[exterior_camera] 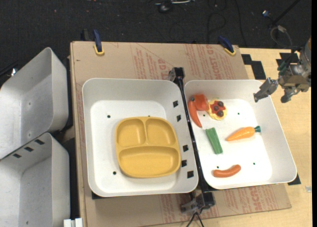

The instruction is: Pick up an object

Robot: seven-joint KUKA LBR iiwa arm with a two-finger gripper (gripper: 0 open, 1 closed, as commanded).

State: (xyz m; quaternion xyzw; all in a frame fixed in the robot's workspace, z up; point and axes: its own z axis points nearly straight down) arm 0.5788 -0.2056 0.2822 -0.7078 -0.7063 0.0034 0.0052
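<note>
The gripper (275,90) hangs over the right bin's (277,142) far right rim, fingers spread apart, holding nothing. The carrot (241,133) lies on the bin floor below and left of it, near the green stick (214,140).

Robotics laboratory test station: cardboard-covered bench (148,60) held by clamps (98,43), two white bins (94,122) with toy food, loose cables (218,18) across dark carpet (44,18), robot gripper (278,91) at the right
</note>
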